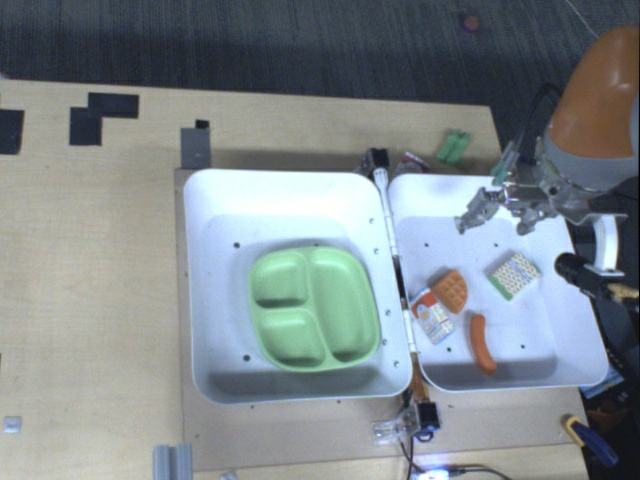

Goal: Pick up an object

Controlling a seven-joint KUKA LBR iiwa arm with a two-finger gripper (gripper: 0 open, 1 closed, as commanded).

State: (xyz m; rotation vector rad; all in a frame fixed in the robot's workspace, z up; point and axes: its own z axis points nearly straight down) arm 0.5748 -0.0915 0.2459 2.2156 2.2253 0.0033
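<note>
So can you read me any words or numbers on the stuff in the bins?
No text here can be read.
Small red-and-white packet in the right bin: it has printing, too blurred to read.
Green-and-white patterned packet: a pattern or print, too small to read.
Green divided tray in the left bin: no words seen.

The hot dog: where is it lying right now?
The hot dog lies in the right bin, near its front wall, just right of the small carton.
</note>
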